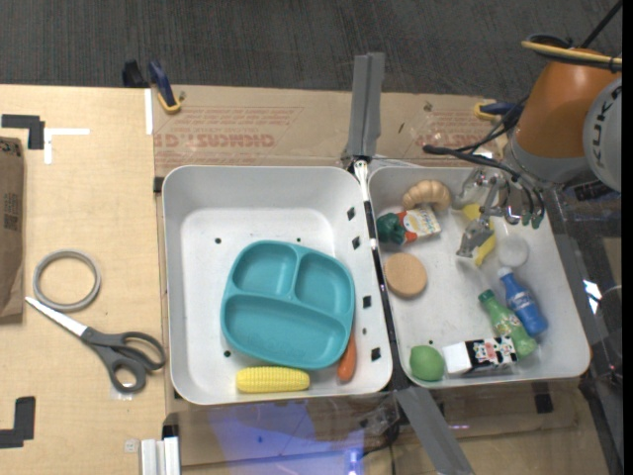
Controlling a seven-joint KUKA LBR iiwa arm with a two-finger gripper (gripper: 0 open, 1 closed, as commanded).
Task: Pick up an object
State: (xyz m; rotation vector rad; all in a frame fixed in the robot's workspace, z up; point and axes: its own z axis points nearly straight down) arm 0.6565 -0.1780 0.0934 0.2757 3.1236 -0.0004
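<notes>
In the frame's upper right, the gripper [482,228] hangs in the right bin [564,265] with a yellow item [484,251] seemingly pinched between its fingers, a shallow hold that could let it slip on lifting.

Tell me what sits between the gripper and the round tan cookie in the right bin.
Nothing visible blocks it. The gripper hangs over the right bin beside a yellow piece; the cookie lies to its left on bare bin floor. The croissant and the strawberry pack sit above that line.
</notes>
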